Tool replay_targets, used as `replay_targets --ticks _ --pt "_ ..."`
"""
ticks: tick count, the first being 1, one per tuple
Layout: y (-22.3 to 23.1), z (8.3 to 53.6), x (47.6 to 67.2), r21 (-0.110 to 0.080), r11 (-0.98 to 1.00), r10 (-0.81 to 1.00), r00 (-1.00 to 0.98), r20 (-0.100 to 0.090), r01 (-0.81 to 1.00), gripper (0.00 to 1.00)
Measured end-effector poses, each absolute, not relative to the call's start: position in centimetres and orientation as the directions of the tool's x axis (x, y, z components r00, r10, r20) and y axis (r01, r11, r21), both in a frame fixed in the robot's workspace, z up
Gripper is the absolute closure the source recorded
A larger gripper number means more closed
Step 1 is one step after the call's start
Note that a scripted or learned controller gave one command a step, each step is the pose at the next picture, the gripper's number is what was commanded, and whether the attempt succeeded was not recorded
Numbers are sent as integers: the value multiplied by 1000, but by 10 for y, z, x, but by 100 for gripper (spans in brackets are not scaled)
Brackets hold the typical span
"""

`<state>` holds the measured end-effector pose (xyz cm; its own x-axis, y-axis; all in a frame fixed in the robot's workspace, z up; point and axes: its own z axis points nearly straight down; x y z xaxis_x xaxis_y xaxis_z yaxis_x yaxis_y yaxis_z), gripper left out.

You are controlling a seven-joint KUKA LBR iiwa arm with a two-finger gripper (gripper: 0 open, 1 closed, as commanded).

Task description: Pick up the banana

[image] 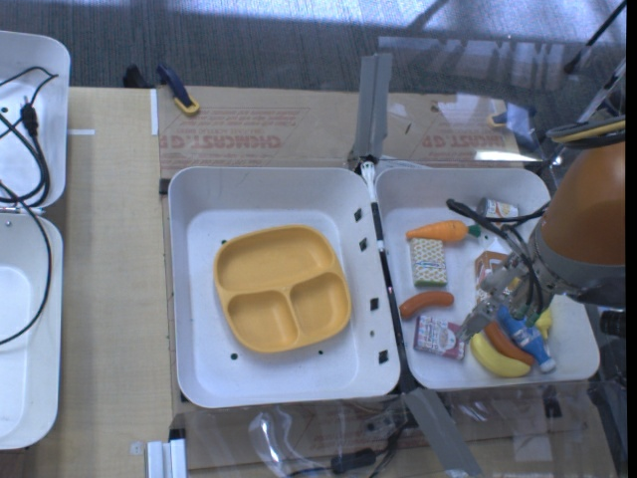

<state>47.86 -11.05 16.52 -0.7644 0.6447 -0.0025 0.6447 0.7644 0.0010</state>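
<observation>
Toward the near right corner of the right-hand bin [428, 182] I see the banana [498, 358] lying flat, a blue bottle [526, 338] resting across it. Just above the banana hangs my gripper [498, 302]; whether it is open or closed I cannot tell, and I see nothing held. Left of the banana lie a pink carton [436, 336] and a sausage [426, 303].

Glossy plastic yellow plate [283, 287], smooth white bins [189, 297]

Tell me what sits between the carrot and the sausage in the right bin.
A small green and white box lies between the carrot above and the sausage below, seen in the camera view.
</observation>
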Motion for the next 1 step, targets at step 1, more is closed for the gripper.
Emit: replay_targets --ticks 1 --pt "-119 91 477 0 894 449 -894 0 449 0"
